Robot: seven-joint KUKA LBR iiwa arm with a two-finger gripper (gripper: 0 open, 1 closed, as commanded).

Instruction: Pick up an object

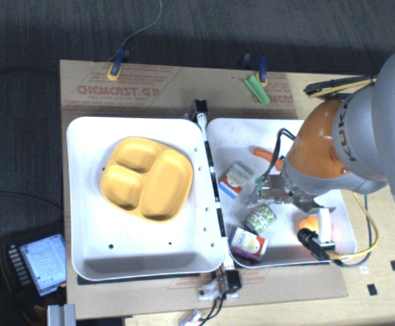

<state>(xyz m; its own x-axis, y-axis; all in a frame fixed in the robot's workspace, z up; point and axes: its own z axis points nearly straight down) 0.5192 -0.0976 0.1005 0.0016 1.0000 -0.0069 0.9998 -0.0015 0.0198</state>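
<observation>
Arm in from the right, grey body w/ orange band, hunched over the right bin. Gripper sits low in that bin's middle, right above the green patterned can — touching it or just over it, can't tell from this angle. Whether the hand is wide, narrow or holding anything: can't tell, wrist hardware blocks it.

Around it in the right bin: small white carton w/ orange and blue print just left of the gripper, near the divider. Purple-and-orange box at the front edge, just below the can, tilted. Orange stick-shaped item toward the back, partly under the arm's cable. Orange ball-like thing on the right side, beside a white-and-red piece, half hidden by the arm.

Left bin: big yellow three-section tray lying on the floor of the bin, well apart from the gripper.

Both bins on a brown cardboard sheet; green marker on it behind the right bin.
</observation>
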